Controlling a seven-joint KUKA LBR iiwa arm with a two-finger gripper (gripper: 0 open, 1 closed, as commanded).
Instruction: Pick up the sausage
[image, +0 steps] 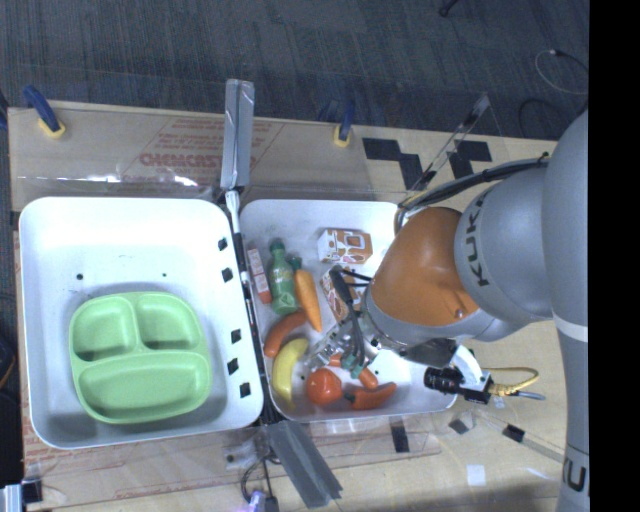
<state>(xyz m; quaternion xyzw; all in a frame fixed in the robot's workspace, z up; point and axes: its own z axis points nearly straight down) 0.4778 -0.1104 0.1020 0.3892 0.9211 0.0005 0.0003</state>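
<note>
We are looking down on two white bins w/ the arm (520, 250) reaching in from the right over the right bin (300, 212). The gripper (345, 345) is hanging low near that bin's middle, amid a crowd of toy foods. Its opening is lost in dark clutter under the orange wrist band, so we cannot tell its state, and we are seeing nothing clearly held.

The sausage (283, 332), reddish-orange and slanted, is lying toward the right bin's left wall, approx. halfway down, just above the banana (287, 368) and just below the carrot (308, 298). It appears to be resting on the bin floor, apart from the gripper.

Other items: a green bottle (282, 281) near the left wall, a carton (344, 245) toward the back edge, a tomato (323, 387) and a red pepper (374, 396) along the front edge. The left bin (120, 215) is carrying a green tray (140, 355).

Progress, as we are judging it: pick not yet made; the gripper needs shifting left toward the sausage, then closing and lifting.
</note>
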